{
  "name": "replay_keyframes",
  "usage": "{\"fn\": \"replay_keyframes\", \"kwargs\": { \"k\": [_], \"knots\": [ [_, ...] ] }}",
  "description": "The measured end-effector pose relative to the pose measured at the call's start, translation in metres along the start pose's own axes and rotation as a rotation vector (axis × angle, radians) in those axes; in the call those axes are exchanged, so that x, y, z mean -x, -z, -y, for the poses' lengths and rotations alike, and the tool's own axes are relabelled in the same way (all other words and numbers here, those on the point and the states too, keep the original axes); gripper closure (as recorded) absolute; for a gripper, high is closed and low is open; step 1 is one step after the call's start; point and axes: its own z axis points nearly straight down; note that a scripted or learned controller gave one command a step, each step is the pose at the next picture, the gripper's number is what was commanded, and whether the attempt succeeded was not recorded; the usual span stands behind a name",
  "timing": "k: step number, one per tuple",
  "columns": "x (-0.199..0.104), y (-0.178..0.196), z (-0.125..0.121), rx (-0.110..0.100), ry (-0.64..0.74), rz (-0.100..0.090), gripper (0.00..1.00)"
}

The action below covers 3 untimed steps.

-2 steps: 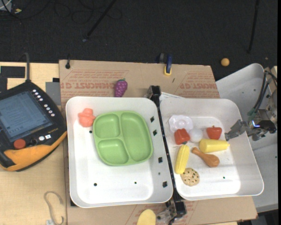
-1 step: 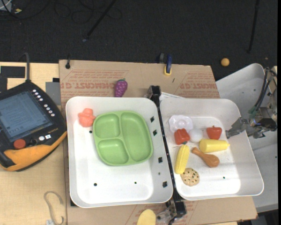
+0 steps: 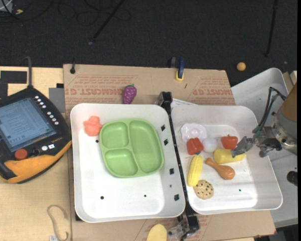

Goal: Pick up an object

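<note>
The gripper [image 3: 244,145] reaches in from the right over the right bin [image 3: 263,195], its dark fingers low and touching the right end of a yellow toy piece [image 3: 227,156], perhaps a lemon or pepper. Whether the fingers are spread, closed or pinching that piece cannot be told: they read as one dark shape against it. Nothing is visibly lifted; every item lies on the bin floor, so I judge the pick as not yet done, with the grasp itself, the lift and the carry all still to come.

Counting outward in the right bin: one yellow piece at the fingers, one red tomato-like toy [image 3: 230,141] just above it, one brown drumstick [image 3: 221,168] below, one small white ball [image 3: 210,145], one red piece [image 3: 194,146], one white ruffled item [image 3: 192,131], one corn cob [image 3: 195,169] and one cookie [image 3: 204,189]. That makes eight things.

The left bin [image 3: 90,205] holds one green divided tray [image 3: 131,148] and one pink toy [image 3: 92,126]. On the cardboard behind sits one purple grape bunch [image 3: 129,93]; one yellow object [image 3: 157,232] lies at the front edge.
</note>
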Motion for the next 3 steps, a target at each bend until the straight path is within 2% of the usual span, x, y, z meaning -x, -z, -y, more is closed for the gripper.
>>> {"fn": "replay_keyframes", "kwargs": {
  "k": [2,3],
  "knots": [
    [-0.012,-0.113,-0.002,0.004,-0.001,0.001,0.00],
    [-0.010,-0.100,-0.002,0.005,-0.006,0.000,1.00]
  ]
}}
